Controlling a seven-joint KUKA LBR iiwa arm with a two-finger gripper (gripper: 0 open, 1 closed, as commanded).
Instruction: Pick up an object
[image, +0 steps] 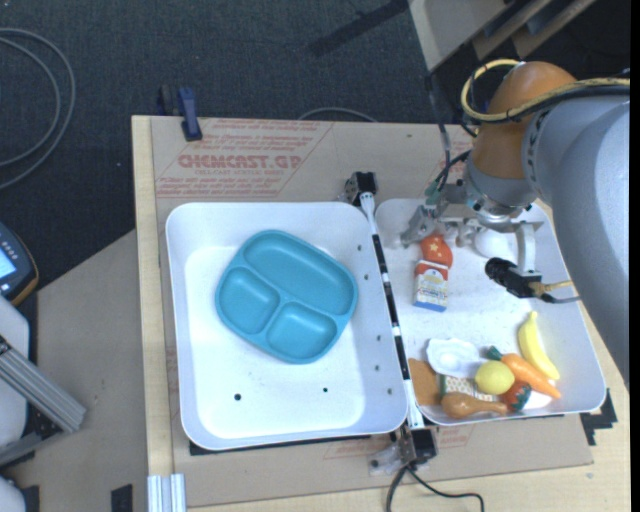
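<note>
One small juice carton (432, 275) lying just below the tool (462, 228), whose grip state cannot be told, one banana (537, 346), one carrot (527, 372), one lemon (493, 377), one blue divided plate (287, 295) far left

Tray (287, 295) in left bin (190, 250)

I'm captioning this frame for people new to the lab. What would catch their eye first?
The blue divided plate lying alone in the left bin stands out. In the right bin, toy food piles at the near corner, with a banana and carrot, while the gripper hangs over a small carton.
</note>
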